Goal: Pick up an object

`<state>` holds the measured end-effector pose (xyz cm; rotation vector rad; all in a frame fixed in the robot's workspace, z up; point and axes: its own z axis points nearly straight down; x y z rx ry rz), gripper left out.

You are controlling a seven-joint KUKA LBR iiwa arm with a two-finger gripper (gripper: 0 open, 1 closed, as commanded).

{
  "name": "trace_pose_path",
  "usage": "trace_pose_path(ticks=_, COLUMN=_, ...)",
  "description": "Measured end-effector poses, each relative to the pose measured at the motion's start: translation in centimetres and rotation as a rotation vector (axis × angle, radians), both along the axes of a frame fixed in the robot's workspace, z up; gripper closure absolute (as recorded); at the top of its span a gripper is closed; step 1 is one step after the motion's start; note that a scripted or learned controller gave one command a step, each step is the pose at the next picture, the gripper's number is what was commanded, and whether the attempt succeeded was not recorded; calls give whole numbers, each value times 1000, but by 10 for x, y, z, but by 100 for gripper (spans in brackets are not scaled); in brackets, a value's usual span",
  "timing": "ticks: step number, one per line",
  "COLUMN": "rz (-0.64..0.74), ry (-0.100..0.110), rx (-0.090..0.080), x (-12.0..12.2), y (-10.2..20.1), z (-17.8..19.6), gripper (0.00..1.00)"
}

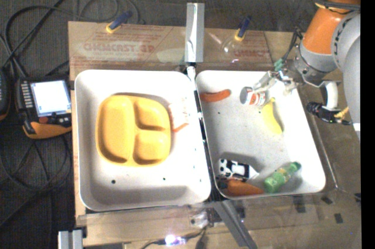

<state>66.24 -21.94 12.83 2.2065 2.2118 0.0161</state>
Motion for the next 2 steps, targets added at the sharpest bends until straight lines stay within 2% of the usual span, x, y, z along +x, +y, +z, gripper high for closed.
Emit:
trace_pose_path(ticks=1, rz=77, ry=-26, rx=-12, x=-12, y=7, z=-8, gripper=0)
trace_pose_path(ticks=2, rz=127, ry=6, rx=3, x=-64, y=9, z=-36, gripper=0)
